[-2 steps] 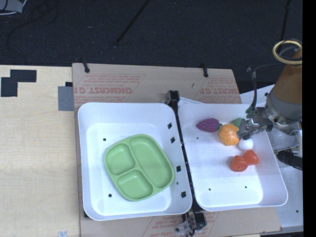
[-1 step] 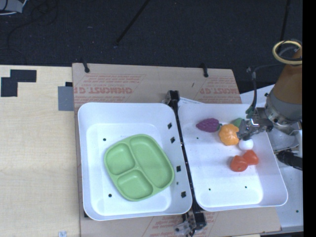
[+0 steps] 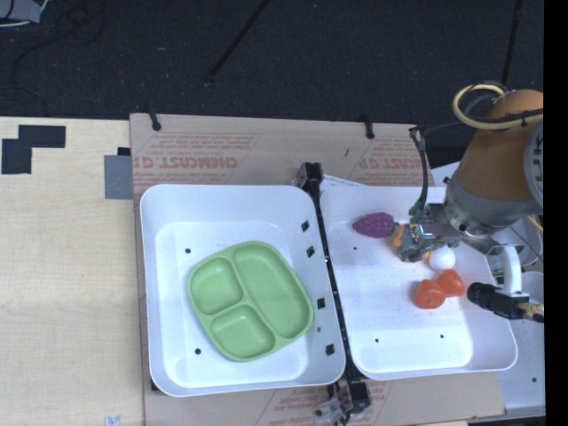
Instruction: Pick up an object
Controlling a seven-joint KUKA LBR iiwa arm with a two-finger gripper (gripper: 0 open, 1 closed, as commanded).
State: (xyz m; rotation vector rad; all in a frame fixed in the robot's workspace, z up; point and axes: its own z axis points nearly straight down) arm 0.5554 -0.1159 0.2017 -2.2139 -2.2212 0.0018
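The fingers of the gripper cannot be made out as open or closed from this slanted overhead view: the dark tip is low in the right bin, crowded against small objects, and nothing is clearly seen clamped between them. Going left to right, the left bin holds a green three-compartment plate lying flat near its middle. Across the divider, in the right bin, a purple grape-like piece lies toward the far side, just left of the gripper. A small orange-and-yellow object sits right at the gripper tip, apparently touching it, and a white egg-shaped object lies just beside the tip on its near right. A red-orange object rests a little nearer still. The step in hand looks like the descent or grasp attempt on one of the small things at the tip, most likely the orange-and-yellow one. The next move calls for closing firmly on a single item without nudging the egg away, then lifting straight up to check that something has really come with it.
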